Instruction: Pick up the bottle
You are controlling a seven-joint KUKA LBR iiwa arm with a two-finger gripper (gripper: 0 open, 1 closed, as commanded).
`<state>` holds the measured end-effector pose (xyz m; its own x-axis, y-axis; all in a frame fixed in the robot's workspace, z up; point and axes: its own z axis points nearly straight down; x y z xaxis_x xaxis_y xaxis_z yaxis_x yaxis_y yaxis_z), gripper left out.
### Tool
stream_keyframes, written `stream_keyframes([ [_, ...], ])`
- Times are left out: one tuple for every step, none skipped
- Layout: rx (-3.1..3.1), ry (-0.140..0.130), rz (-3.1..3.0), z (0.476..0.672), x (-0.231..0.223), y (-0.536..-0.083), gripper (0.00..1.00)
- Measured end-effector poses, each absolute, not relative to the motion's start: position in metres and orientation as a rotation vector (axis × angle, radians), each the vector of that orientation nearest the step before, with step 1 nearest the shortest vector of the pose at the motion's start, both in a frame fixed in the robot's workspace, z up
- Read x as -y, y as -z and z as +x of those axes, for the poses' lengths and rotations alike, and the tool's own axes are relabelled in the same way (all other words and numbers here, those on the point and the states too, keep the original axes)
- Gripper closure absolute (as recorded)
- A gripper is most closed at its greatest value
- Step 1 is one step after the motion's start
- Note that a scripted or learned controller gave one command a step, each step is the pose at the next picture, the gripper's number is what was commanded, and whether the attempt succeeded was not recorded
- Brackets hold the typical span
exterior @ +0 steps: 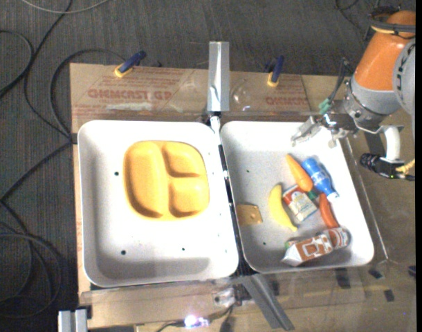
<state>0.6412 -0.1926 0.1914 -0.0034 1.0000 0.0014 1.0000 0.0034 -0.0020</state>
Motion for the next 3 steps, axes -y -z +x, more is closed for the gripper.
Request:
stream_keyframes([
  [2.167, 0.016, -2.287, 0.645, 0.212, -0.114, 0.00],
  [2.181, -0.001, -2.301, 0.645, 0.219, -0.128, 1.00],
  [2.184, 0.009, -2.289, 0.647, 0.212, -0.128, 0.00],
])
